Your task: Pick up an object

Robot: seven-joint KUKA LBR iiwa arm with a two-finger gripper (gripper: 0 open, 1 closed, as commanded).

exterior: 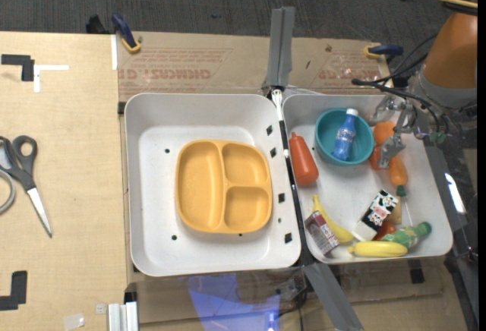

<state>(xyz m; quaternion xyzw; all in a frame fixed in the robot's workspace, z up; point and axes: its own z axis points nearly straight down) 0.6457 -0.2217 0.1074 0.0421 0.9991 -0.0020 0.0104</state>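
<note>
The end effector [392,146] hangs low over the right bin [437,193], just beside an orange carrot [398,169]; whether it grips anything, I cannot tell. Nothing looks lifted yet; the pick remains outstanding.

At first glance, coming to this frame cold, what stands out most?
The yellow divided plate lies alone in the left bin, bright against the white. The right bin is crowded: a teal bowl holding a small bottle, a red bottle-shaped toy by the divider, and a banana at the front. The end effector hangs over that bin's far right, by an orange toy.
</note>
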